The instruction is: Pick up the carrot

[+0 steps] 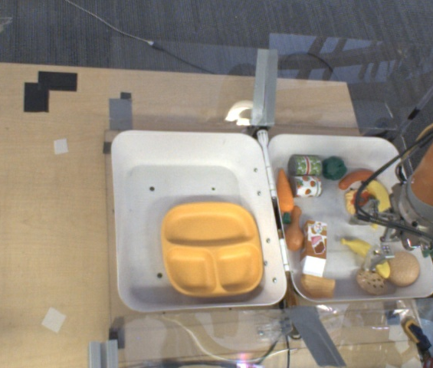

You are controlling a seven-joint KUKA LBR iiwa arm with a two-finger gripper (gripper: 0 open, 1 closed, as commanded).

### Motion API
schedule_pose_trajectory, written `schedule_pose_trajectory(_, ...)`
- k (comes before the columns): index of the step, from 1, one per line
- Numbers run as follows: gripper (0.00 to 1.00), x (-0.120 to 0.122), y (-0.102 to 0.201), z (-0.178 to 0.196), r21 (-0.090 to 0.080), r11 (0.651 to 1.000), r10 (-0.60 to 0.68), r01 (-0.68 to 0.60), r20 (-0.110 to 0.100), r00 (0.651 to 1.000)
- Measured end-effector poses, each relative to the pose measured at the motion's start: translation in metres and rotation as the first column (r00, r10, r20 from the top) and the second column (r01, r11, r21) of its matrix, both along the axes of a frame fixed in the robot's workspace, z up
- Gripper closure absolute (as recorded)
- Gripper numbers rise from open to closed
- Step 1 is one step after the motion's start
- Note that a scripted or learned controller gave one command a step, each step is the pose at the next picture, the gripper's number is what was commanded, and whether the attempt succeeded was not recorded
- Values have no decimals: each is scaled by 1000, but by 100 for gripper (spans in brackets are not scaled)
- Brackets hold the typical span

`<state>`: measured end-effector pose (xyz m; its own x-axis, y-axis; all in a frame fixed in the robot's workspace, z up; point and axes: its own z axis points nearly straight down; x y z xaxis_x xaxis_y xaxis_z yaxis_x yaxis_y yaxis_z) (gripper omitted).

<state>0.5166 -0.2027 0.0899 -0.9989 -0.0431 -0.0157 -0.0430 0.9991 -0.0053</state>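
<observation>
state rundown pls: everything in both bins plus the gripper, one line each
carrot: lying flat by the right bin's left wall, not held
yellow tray: right way up in the left bin, nothing in its compartments
green can: on its side
small can: on its side
carton: lying flat
banana: lying loose
cookie: flat, front right corner
gripper: low over the right bin's right side, far from the carrot

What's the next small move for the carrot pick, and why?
Probably shift the pincer left across the right bin toward the carrot. The carrot lies along the bin's left wall, while the pincer sits at the right side over the banana piece and cookie.
</observation>
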Motion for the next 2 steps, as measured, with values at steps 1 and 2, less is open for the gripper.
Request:
schedule_pose_trajectory(1, 100, 4, 2, 13, -1, 1000, 6, -6, 8, 1000)
schedule_pose_trajectory(2, 100, 6, -4, 129, -4, 979, 204, -204, 0, 979)
